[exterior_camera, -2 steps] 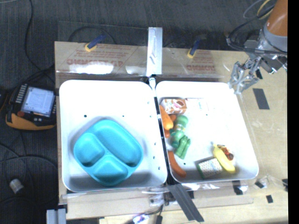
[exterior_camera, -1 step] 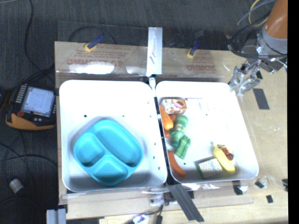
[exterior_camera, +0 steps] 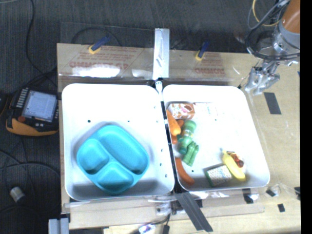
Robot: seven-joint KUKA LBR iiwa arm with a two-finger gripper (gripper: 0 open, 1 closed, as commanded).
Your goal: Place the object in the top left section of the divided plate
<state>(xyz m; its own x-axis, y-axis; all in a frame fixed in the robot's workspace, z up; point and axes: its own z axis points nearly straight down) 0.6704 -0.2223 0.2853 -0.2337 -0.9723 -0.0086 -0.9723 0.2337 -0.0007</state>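
Bench (exterior_camera: 282, 145) on dark carpet (exterior_camera: 29, 43), white bins (exterior_camera: 73, 101) side by side; gripper (exterior_camera: 258, 82) state unclear.

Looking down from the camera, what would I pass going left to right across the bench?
Handheld screen → blue plate → carrot → green bottles → banana → pincer.

**What stayed out of reach of the camera**

We saw the arm (exterior_camera: 292, 13) cut off by the top right corner, only its lower part in frame. The gripper (exterior_camera: 258, 82) was too small and blurred for us to read. In the right bin (exterior_camera: 253, 126), the print on the small packet (exterior_camera: 183, 110) was illegible, and the toys (exterior_camera: 186, 143) by the divider overlapped.
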